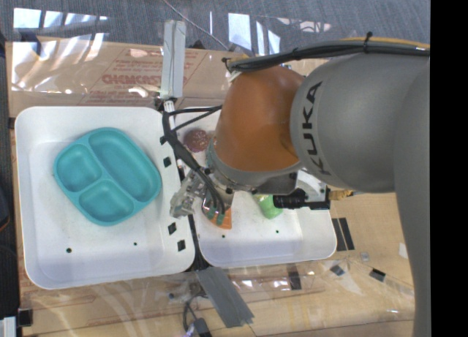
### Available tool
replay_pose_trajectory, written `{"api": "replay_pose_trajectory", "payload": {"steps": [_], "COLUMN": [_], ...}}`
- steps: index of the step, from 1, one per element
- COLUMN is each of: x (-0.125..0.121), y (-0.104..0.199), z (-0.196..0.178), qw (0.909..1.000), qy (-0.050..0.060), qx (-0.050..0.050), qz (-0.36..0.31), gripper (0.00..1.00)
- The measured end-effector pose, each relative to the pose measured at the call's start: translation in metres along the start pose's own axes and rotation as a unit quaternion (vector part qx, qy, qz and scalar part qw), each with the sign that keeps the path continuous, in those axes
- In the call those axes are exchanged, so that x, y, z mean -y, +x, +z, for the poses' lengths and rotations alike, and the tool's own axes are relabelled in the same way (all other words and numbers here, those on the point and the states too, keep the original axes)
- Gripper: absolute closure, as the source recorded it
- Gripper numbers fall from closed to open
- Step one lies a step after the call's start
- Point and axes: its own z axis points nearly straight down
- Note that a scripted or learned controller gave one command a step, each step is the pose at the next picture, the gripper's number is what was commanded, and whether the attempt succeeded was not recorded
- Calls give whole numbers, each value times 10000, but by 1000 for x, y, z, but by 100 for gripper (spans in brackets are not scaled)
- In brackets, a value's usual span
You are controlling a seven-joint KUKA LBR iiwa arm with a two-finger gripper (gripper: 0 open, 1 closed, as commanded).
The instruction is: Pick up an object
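My gripper (196, 200) hangs low over the left part of the right bin (292, 248), close to the wall between the two bins. An orange object (221, 218) lies just below and right of the fingertips, touching or nearly touching them. A green object (269, 206) rests to its right, partly under the arm. A brownish round object (196, 139) sits at the bin's far left, half hidden by the orange wrist band. Nothing shows between the fingers.
A teal divided plate (107, 175) lies in the left bin (44, 255). The grey arm with its orange band (256, 123) covers most of the right bin. Black cables run along the divider between the bins.
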Motion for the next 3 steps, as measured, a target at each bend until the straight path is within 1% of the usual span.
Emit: {"api": "replay_pose_trajectory", "payload": {"steps": [1,2,3], "x": [6,-3,15], "y": [-3,3,-7], "z": [-3,39,11], "qw": [9955,9980,9947], "qy": [-3,8,-1], "qx": [6,-25,2], "qz": [-945,-638,-1031], "gripper": [100,100,100]}}
